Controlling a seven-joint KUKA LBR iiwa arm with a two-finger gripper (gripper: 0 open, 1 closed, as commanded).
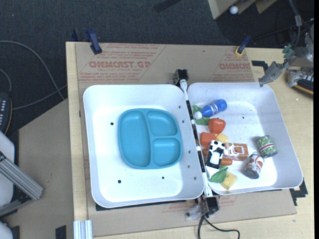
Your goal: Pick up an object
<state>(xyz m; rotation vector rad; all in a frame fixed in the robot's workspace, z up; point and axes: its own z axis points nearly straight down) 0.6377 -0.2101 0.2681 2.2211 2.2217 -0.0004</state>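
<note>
At two o'clock beyond the right bin [279, 103], the pincer [271, 72] hovers, grip state unclear; bottle [212, 108], cans [265, 146] and toys cluster inside. A blue tray [149, 137] fills the left bin [99, 133].

**Gripper parked high at the right edge of the frame**

The gripper [271, 72] sits in the upper right of the frame, close to the right edge; its pale grey metal tip points down and to the left, slanted rather than upright; nothing shows in its grasp. Behind it, further right, the grey end of the arm [299, 63] is cut off by the frame edge, so little of the wrist can be seen. Dark cables [295, 11] run up from that wrist towards the top right corner; the tip is small and blurred, so its state is unclear.
</note>
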